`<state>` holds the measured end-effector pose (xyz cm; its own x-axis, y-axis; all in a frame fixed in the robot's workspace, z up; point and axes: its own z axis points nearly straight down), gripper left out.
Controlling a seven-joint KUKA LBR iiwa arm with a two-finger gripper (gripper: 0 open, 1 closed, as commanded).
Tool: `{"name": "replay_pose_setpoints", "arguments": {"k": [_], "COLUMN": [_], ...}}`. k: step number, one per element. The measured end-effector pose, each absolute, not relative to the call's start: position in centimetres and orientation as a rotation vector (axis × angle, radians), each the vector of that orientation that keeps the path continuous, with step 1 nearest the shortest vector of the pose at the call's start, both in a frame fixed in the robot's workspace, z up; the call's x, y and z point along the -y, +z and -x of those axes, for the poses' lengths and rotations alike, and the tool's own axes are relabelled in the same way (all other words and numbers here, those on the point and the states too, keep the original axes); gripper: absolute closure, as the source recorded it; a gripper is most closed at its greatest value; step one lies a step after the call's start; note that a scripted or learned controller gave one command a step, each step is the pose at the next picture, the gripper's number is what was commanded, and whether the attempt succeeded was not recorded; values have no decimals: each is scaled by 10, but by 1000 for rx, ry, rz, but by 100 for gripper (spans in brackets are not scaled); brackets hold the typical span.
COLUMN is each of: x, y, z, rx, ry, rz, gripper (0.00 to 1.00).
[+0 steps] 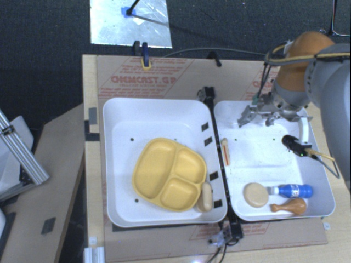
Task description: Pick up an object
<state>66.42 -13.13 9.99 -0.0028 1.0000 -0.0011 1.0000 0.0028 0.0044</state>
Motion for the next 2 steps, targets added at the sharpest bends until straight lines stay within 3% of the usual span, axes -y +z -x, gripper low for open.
{"name": "replay_pose_setpoints", "arguments": {"k": [1, 2], "x": [131, 132], "y": [111, 176], "z": [-665, -668], "rx": [-2222, -2222], "ry": [6, 8], "rz": [-2212, -2211], "gripper": [100, 100]}}
